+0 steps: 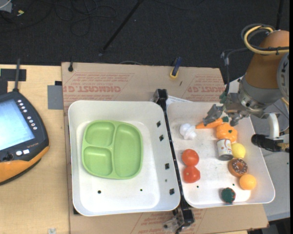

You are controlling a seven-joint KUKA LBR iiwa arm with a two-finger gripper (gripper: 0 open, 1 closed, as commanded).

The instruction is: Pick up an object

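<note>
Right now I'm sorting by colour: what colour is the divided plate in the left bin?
Light green plate, camera view.

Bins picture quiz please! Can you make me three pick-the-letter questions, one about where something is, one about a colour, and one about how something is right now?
1. Where is the green plate?
A. in the left bin
B. in the right bin
C. on the cardboard

2. What colour is the small ball near the right bin's front edge?
A. white
B. dark green
C. pink

3. How is the can placed?
A. hanging from the gripper
B. sitting in the right bin
C. lying on the plate

Answers:
1 A: the plate lies inside the left bin.
2 B: that ball looks dark green.
3 B: the can sits in the bin among the toy foods, below the gripper.
</note>
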